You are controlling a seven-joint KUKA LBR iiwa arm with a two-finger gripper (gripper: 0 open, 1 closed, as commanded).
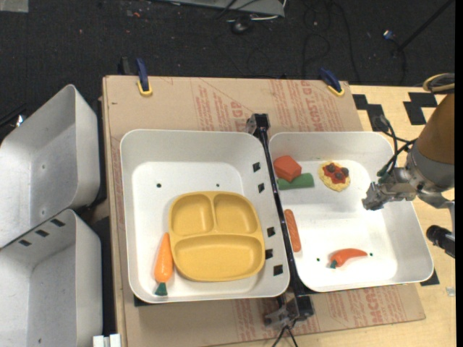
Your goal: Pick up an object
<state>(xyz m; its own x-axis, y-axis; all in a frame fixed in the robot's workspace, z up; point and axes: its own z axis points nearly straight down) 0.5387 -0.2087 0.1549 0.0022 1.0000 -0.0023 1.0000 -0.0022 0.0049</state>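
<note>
So there are two white bins side by side on the desk (217, 96). The left bin (137, 215) has a yellow divided plate (215, 236) in it, with a toy carrot (163, 260) lying just beside the plate's left edge, leafy end pointing toward the near corner.

The right bin (405, 255) is where most of the stuff is. Up near its far left corner there's a red block (287, 168) sitting on or right against a flat green piece (298, 181). Just right of that is a little toy pizza (335, 176), yellowish with red bits on top. A sausage (292, 230) lies along the left wall, and a red chili pepper (346, 256) with a green stem is down near the front, well apart from the others.

The arm comes in from the right, and the gripper (376, 196) is hanging at the right side of the right bin, near the pizza but not touching it. It's too dark and small to make out the jaws, so I can't tell if they're spread or closed. Nothing visible in them.
</note>
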